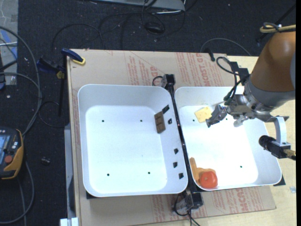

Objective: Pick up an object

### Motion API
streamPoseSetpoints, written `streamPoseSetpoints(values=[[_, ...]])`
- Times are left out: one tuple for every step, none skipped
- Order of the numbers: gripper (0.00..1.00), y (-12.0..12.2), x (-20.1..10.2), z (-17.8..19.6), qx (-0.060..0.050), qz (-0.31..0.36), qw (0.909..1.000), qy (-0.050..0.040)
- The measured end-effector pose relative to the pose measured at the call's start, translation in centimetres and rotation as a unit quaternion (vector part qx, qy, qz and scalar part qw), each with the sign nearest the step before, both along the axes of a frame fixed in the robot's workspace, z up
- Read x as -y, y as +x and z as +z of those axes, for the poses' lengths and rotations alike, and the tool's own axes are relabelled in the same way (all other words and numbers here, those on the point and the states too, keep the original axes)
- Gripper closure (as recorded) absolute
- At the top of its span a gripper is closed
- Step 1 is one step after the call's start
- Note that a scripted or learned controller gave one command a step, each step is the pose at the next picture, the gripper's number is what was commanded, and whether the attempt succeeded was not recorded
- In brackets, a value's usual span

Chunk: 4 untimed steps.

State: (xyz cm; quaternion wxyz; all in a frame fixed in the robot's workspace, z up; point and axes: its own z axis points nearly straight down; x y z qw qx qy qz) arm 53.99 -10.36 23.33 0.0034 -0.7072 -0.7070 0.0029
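In the right bin (244, 164) a pale yellow flat piece (203, 113) lies near the back left corner. A red round object (208, 178) sits at the front left corner, touching an orange stick-like piece (193, 166). My gripper (226, 116) hangs over the back part of the right bin, just right of the yellow piece, and I see nothing held in it. A small brown block (160, 123) rests against the right wall of the left bin (117, 145).
The bins stand side by side on a cardboard sheet (141, 67) on the bench. A black clamp (169, 80) sits at the back between them. Cables and a blue-yellow tool (73, 56) lie at the back left. The arm's grey and orange body (277, 65) fills the right side.
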Motion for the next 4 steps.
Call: streamPoseSetpoints(values=[[0.00, 0.1, 0.0, 0.4, 0.004, 0.000, 1.0000, -0.0003], [0.00, 0.1, 0.2, -5.8, 0.002, 0.000, 1.0000, -0.0001], [0.00, -0.4, 0.4, -12.1, 0.002, 0.000, 1.0000, 0.0001], [0.00, -0.4, 0.3, -14.1, 0.004, 0.000, 1.0000, -0.0003]])
